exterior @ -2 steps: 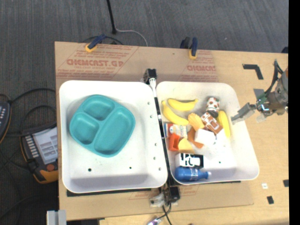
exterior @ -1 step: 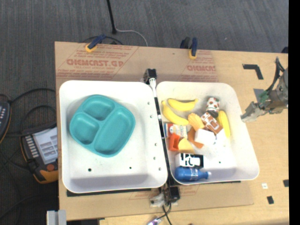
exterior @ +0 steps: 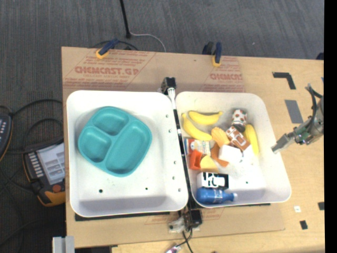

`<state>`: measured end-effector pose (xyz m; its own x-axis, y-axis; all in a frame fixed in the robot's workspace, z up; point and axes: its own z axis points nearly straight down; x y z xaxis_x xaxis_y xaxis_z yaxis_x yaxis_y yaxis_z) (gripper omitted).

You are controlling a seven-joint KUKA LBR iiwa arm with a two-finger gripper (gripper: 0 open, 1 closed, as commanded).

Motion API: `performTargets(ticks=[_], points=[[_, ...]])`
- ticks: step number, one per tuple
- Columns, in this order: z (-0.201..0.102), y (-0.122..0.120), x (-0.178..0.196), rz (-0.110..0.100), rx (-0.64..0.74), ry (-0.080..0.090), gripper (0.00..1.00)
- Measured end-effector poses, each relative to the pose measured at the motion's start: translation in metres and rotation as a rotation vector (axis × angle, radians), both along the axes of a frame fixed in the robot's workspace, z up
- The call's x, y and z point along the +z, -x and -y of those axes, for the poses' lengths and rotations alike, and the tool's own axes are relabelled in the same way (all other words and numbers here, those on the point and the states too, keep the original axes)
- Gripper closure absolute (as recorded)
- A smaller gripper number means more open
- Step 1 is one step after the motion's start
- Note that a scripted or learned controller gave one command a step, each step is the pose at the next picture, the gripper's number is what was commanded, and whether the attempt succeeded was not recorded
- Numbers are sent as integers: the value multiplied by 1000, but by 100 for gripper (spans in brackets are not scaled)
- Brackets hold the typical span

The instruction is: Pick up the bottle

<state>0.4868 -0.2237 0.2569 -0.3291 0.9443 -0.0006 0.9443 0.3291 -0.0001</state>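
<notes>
At the right bin's [exterior: 274, 141] near edge lies the blue bottle [exterior: 215, 196], on its side beside a black card [exterior: 215, 181]. Gripper [exterior: 295, 138] hovers outside; finger state cannot be told. Risk: the rounded bottle rolling against the wall.

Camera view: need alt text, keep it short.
A blue bottle lies on its side at the near edge of the right bin, beside bananas, a white block and other clutter. The left bin holds a teal divided plate; the gripper hangs right of the bins.
</notes>
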Motion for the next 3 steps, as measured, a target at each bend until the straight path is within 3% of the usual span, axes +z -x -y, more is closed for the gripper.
performTargets(ticks=[1,2,3], points=[[0,3,-15,0,179,1,100],[0,2,-5,3,601,2,100],[0,3,-15,1,775,0,100]])
